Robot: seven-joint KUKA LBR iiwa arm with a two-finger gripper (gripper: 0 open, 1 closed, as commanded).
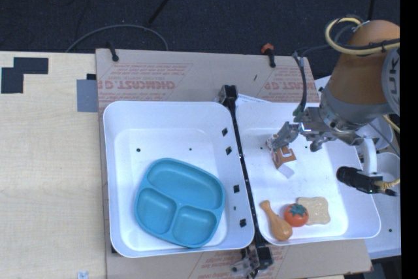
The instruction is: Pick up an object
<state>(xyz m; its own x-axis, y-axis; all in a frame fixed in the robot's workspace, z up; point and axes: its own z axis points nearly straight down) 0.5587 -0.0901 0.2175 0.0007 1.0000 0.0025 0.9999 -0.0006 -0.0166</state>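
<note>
My gripper (282,140) hangs over the upper middle of the right bin (366,225), reaching in from the right. A small brown and white object (285,157) lies directly under its tip, touching or nearly touching it. Whether the object is gripped cannot be made out. Near the front of the same bin lie a tan drumstick (276,221), a red tomato (295,214) and a slice of toast (315,209), close together.
The left bin (124,121) holds a blue divided plate (179,201) in its front half. A black divider (236,160) runs between the two bins. A black fitting (358,178) juts over the right bin's right rim.
</note>
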